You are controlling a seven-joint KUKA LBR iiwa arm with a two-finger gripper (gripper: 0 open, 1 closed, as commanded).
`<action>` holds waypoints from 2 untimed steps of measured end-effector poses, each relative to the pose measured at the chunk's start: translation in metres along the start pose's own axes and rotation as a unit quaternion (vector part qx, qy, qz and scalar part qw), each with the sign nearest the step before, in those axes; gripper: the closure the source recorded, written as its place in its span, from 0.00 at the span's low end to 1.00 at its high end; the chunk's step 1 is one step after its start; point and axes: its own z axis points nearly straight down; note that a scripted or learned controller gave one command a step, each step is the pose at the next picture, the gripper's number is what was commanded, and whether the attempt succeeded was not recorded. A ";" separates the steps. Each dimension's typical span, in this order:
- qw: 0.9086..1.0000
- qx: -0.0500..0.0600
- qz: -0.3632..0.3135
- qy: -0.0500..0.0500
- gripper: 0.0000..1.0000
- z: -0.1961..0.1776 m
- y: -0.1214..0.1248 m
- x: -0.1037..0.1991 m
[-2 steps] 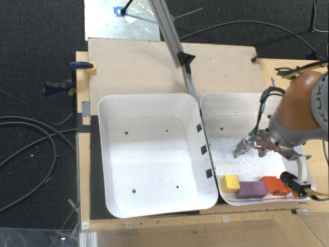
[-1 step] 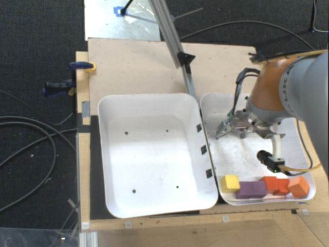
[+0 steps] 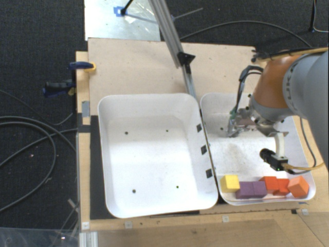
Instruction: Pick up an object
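Note:
Along the near edge of the right bin (image 3: 216,104) lie a yellow block (image 3: 230,182), a purple block (image 3: 251,189) and two orange-red blocks (image 3: 277,185) (image 3: 298,187). My gripper (image 3: 234,129) hangs low over the upper middle of that bin, well above and apart from the row of blocks. Nothing shows between or beneath its tips there. The grey arm with its orange band (image 3: 272,86) reaches in from the right.
The left bin (image 3: 110,107) sits beside the right one, sharing a dividing rim with dark clips (image 3: 204,149). A slanted metal pole (image 3: 169,30) crosses above the bench at the back. A blue and yellow clamp (image 3: 77,68) grips the bench's left edge.

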 end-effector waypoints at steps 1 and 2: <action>1.000 -0.001 -0.003 0.002 1.00 -0.093 -0.013 0.082; 1.000 0.004 -0.002 0.001 1.00 -0.088 -0.033 0.119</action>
